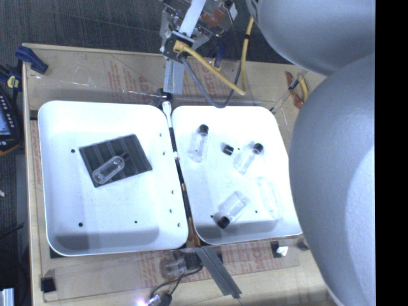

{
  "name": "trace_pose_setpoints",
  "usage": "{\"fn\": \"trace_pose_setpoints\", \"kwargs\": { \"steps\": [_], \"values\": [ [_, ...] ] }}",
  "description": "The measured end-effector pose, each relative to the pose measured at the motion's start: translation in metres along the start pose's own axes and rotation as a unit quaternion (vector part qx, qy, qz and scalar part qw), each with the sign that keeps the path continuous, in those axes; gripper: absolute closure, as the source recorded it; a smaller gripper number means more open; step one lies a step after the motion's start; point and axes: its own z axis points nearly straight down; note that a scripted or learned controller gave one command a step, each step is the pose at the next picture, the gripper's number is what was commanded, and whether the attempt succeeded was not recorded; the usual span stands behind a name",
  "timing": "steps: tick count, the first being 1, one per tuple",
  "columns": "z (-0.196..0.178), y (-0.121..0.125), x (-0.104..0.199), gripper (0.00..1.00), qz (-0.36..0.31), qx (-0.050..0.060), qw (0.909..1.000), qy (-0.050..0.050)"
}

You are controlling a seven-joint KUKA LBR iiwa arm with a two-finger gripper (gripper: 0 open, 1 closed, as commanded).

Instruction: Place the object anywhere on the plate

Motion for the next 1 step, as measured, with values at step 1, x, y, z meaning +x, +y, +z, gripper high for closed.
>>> {"fn": "trace_pose_setpoints", "kwargs": {
  "steps": [1],
  "values": [
    [-0.0086,-0.0024,0.0029,1.00,-0.006,0.002,1.0000,0.000]
  ]
}}
